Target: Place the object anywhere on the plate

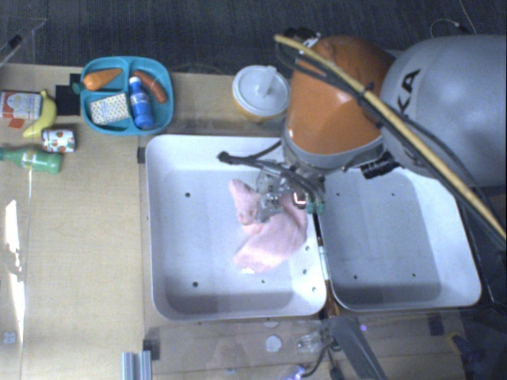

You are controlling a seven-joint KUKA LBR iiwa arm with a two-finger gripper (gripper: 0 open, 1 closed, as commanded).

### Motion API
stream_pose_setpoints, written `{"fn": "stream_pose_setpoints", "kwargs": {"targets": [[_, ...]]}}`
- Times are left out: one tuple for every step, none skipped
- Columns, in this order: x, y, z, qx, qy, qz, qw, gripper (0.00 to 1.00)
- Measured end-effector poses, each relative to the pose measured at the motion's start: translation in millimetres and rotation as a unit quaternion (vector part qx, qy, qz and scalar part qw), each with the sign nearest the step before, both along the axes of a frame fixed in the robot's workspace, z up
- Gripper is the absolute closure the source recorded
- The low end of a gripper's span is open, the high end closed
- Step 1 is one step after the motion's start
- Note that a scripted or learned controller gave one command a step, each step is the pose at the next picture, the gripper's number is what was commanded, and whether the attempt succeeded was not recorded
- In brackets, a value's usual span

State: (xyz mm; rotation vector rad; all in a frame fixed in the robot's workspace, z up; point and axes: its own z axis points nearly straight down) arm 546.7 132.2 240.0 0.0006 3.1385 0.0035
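Note:
A soft pink object (265,236), crumpled like a cloth, lies in the left white bin (182,244), toward its right side. My gripper (275,199) hangs directly over the pink object's upper part, under the arm's orange band (333,101); its tip meets or nearly meets the pink surface. A blue divided plate (165,81) sits on the bench beyond the left bin's far left corner. It holds an orange carrot-like toy (103,77), a blue bottle (140,105) and other toy foods.
The right white bin (396,244) lies under the arm. A white-lidded yellow cup (260,92) stands behind the left bin. A banana (43,115), a small can (59,140) and a green bottle (32,160) rest at the bench's far left.

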Motion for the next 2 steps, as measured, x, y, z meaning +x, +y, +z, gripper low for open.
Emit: {"fn": "stream_pose_setpoints", "kwargs": {"targets": [[-30.7,40.4,-14.5,0.0003,0.000,0.001,1.0000,1.00],[-30.6,40.3,-14.3,0.0003,-0.001,0.001,1.0000,0.00]]}}
